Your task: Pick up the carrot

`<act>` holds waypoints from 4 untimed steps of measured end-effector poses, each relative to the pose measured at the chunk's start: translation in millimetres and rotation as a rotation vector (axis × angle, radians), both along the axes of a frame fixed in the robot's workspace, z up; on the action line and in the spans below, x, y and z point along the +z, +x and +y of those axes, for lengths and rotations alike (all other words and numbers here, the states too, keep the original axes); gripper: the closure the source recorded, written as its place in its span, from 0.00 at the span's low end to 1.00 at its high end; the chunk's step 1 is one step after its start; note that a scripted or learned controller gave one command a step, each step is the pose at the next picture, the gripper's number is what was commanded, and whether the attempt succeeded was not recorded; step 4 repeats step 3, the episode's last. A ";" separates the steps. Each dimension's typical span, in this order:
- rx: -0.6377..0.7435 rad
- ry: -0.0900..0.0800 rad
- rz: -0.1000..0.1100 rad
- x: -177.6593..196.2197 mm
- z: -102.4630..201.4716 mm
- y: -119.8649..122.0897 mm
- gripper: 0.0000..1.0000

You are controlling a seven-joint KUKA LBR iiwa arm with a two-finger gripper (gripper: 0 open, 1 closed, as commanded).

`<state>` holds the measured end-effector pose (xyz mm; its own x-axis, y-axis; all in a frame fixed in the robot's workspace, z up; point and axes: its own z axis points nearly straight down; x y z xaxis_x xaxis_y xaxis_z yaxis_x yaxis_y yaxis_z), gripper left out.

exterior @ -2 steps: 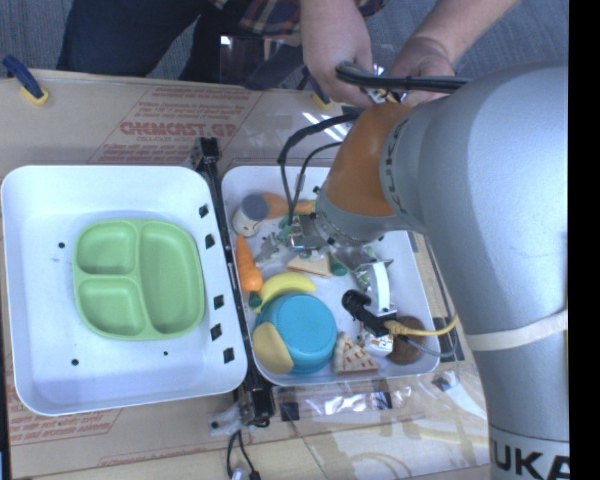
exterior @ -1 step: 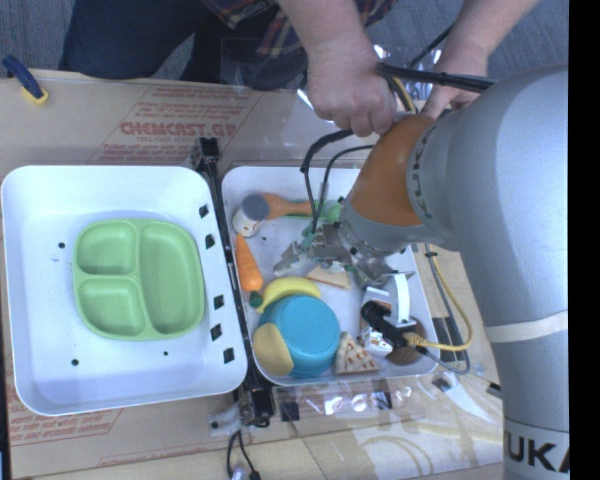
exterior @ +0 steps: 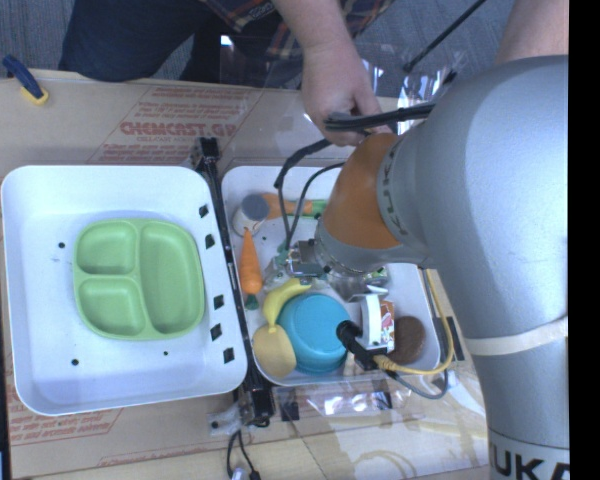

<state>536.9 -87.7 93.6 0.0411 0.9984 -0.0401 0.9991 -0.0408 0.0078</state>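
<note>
Here's the slim orange carrot [exterior: 250, 264], lying in the right-hand shallow white bin [exterior: 432, 320] hard against its left wall, just beside the black clips that join the two bins. Its long axis runs along that wall, from the bin's far edge toward its near edge, with the thinner tip at the far end. The grey arm's gripper [exterior: 302, 260] hangs over the middle of that same bin, so the carrot sits to the gripper's left in this view, near but apart. Whether the gripper is parted or closed I cannot tell; the wrist and orange band cover it.

Right by the carrot's near end curls a yellow banana [exterior: 283, 298], then a round blue bowl [exterior: 316, 332] and a pale yellow fruit [exterior: 273, 348] toward the near-left corner. My read: the move is a short shift toward the left wall, jaws set across the carrot's length. The wall leaves little room for the finger on that side.
</note>
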 end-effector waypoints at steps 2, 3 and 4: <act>-0.082 0.043 0.037 -2.2 -3.2 58.5 1.00; -0.081 0.031 0.037 -0.1 -9.2 58.2 0.00; -0.081 0.031 0.037 -0.1 -9.2 58.2 0.00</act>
